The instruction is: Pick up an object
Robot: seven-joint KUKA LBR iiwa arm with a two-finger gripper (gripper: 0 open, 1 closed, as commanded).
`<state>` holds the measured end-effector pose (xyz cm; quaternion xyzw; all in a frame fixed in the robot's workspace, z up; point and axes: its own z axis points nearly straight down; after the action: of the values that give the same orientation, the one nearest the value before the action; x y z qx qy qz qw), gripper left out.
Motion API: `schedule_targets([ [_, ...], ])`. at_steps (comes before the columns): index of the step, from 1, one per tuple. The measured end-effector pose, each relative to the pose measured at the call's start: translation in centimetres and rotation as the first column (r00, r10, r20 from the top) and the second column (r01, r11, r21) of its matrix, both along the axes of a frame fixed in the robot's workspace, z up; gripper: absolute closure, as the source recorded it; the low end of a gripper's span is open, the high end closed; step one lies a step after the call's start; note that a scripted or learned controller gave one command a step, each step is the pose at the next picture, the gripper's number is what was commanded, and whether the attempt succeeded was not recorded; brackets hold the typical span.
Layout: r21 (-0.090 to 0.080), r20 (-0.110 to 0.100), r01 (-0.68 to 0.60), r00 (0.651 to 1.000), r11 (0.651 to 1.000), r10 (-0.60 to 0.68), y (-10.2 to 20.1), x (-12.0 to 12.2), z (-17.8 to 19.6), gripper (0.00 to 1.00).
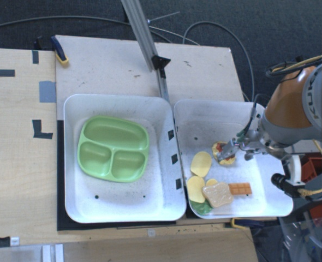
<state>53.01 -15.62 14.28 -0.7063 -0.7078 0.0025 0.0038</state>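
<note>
My gripper (236, 148) reaches in from the right and hangs low over the middle of the right bin (204, 119). Its tip is right against a small red and yellow toy (224, 153), which lies just to its left. A yellow oval piece (201, 164) lies a little further left. Near the bin's front edge are a second yellow piece (196, 188), a tan toast slice (218, 194) and an orange wafer (239, 189). A bit of green (201, 207) peeks out under the toast.
The left bin (73, 201) holds a green divided plate (113, 148). A metal pole (142, 29) slants down to the bins' shared rear corner. Cables run across the dark floor behind the bench. A blue and yellow clamp (59, 51) sits at the bench's far left.
</note>
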Motion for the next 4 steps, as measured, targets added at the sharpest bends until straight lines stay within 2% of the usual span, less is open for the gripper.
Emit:
schedule_targets([
  [1,-0.003,0.006,0.000,1.000,1.000,0.000,0.0,-0.1,-5.2,0.00],
  [2,-0.001,0.005,-0.001,1.000,1.000,0.001,0.1,-0.1,-4.1,1.00],
  [4,-0.003,0.012,0.002,1.000,1.000,-0.002,-0.4,-0.2,4.6,1.00],
])
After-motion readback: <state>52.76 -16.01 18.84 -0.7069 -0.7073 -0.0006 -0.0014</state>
